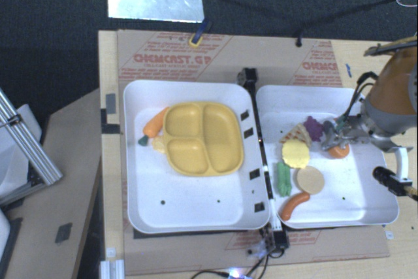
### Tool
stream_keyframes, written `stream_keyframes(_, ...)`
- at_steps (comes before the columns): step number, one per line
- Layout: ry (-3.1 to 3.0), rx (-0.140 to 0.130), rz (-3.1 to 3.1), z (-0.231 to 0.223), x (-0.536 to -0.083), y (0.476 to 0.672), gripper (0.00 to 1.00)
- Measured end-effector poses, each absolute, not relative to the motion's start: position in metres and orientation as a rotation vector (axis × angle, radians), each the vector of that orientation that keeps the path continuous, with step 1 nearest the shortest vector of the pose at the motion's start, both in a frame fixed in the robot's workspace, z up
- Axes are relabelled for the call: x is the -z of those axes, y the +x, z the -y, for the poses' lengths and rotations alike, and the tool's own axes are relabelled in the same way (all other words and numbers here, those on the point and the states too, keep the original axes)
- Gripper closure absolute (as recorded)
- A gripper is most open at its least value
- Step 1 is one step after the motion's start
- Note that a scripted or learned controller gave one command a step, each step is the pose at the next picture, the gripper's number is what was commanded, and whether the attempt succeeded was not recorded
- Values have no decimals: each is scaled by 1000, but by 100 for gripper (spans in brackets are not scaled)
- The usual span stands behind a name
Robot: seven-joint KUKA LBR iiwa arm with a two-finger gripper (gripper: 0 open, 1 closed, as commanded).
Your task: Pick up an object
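The right bin (366,206) holds several toy foods. Among them are purple grapes (314,127), a wedge-shaped slice (297,134), a yellow round piece (295,153), a tan disc (309,180), a green pod (283,178) and a reddish sausage (294,204). An orange-red piece (338,151) lies right of the grapes. My gripper (334,135) comes in from the right and sits low, directly over that orange-red piece and partly covering it. The grey arm with its orange band (395,85) rises behind the gripper.
In the left bin (140,206) sits a yellow divided plate (199,138), with an orange carrot (155,123) by its left edge. Black clips (251,134) run along the divider between the bins. Bare white floor lies in the right bin's front right.
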State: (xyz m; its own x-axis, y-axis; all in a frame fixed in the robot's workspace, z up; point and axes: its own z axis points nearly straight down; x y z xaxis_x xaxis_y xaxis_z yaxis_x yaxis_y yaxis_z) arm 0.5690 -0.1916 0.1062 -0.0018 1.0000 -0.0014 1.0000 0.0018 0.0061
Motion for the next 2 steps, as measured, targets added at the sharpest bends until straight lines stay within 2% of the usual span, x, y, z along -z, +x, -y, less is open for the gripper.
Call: stream_keyframes(2,2211,-6,-2222,186,-222,577,100)
